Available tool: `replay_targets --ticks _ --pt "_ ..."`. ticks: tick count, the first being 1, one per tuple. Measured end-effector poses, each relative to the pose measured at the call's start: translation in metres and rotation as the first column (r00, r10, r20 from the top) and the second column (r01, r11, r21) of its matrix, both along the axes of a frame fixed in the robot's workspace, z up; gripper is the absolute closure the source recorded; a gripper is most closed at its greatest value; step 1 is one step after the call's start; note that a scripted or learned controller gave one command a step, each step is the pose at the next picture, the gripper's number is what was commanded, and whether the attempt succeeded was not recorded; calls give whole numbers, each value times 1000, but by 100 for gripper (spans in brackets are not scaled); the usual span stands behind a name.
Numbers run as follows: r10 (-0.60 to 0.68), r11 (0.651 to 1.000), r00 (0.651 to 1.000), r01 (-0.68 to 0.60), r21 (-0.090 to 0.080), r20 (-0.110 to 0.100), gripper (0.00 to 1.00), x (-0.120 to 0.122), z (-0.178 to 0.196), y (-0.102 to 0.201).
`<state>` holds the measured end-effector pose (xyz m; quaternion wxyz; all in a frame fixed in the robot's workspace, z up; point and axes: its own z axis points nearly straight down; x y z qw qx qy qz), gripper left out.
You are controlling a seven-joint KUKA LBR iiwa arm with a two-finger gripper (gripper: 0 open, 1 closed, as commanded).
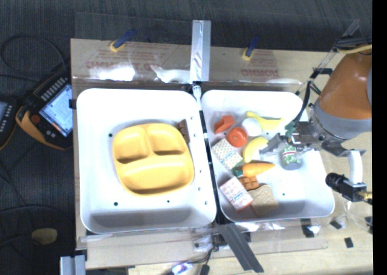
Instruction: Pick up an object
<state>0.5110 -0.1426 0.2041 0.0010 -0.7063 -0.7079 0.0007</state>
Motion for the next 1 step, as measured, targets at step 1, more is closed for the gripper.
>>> replay_targets --ticks 1 --pt "269 963 963 -269 -3 4 0 4 -110 10"
